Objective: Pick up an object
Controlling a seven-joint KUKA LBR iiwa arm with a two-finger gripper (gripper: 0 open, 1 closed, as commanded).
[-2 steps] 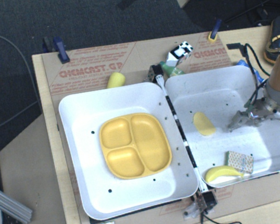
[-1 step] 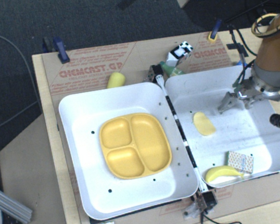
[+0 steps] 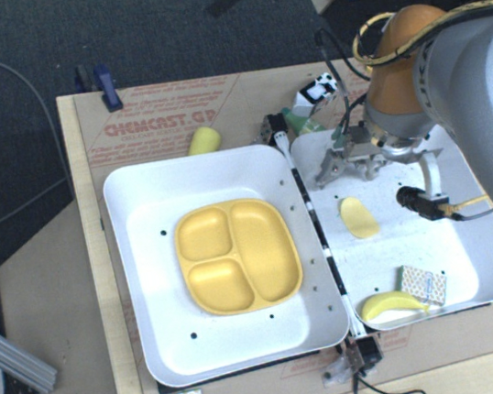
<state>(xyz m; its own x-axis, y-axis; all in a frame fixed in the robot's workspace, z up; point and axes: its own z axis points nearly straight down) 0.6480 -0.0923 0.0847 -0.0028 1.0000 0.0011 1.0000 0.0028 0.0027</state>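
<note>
The tool point(image 3: 351, 168) hangs over the right bin's point(image 3: 482, 279) far edge; whether it is apart or together, I cannot tell. A pale yellow piece point(image 3: 358, 218) lies just below it, with a banana point(image 3: 392, 306) and a patterned packet point(image 3: 424, 284) near the front.

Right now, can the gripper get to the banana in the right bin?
Probably yes. The banana lies uncovered at the near edge of the right bin, with nothing on top. The gripper is over the same bin's far end; a patterned packet lies close beside the banana.

The arm point(image 3: 474, 81) is bulky grey with an orange band, yellow cable looped above, and metal wrist fittings.
</note>
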